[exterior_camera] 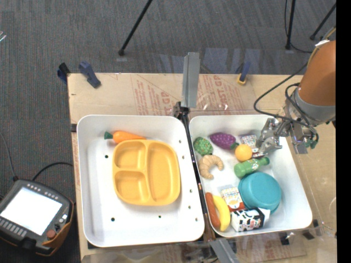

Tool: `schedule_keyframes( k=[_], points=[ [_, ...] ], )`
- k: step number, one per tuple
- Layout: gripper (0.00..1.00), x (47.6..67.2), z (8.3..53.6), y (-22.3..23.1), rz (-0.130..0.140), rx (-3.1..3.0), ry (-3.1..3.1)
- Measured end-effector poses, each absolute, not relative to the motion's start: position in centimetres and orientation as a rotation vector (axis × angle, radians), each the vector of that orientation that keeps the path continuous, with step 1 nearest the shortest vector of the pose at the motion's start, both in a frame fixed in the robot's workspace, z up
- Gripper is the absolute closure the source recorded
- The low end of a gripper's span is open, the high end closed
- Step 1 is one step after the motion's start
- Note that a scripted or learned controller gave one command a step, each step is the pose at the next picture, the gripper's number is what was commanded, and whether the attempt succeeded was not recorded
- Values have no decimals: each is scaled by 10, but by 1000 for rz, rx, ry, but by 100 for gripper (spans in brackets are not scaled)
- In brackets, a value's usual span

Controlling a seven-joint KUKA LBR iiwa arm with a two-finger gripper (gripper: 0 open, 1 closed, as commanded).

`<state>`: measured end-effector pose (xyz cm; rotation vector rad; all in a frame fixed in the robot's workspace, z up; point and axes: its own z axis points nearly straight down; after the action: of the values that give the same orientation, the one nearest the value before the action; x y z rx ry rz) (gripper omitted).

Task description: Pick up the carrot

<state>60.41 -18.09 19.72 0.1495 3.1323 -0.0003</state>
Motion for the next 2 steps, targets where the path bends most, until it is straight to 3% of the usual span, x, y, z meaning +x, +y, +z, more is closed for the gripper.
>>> schedule_keyframes(
  k=[1, 2],
  points=[
    [100, 617, 172, -207, 1, 512, 3097],
    [100, 559, 226, -209, 1, 818, 3029]
  ],
)
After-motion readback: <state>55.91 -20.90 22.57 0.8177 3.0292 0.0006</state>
